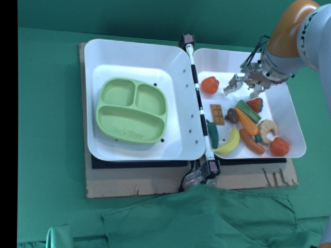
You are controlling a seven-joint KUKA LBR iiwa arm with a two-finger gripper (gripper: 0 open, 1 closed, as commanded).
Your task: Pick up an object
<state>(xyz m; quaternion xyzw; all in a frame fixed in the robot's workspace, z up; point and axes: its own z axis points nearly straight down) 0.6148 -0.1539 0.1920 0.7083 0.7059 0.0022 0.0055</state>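
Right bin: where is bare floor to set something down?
The bare floor of the right white bin lies along the far wall, behind the red tomato-shaped toy, and in the near-left strip around the brown waffle piece. It is crowded from the yellow plastic banana to the red pepper.

Arm (305, 27) came in from the upper right corner of the frame, angled down and to the left. Grey link sat at the far right edge, with the orange band (289, 25) curving over just above the wrist. Wrist (274, 66) was grey, sitting below and left of the orange band, with cabling running along its upper left side. Gripper (244, 86) hung off the wrist in the right-centre of the frame, pointing down-left. Jaws were spread: one finger (231, 84) stuck out to the left, the other (256, 90) sat lower right of it, with a clear gap between them. Nothing visible between the jaws.
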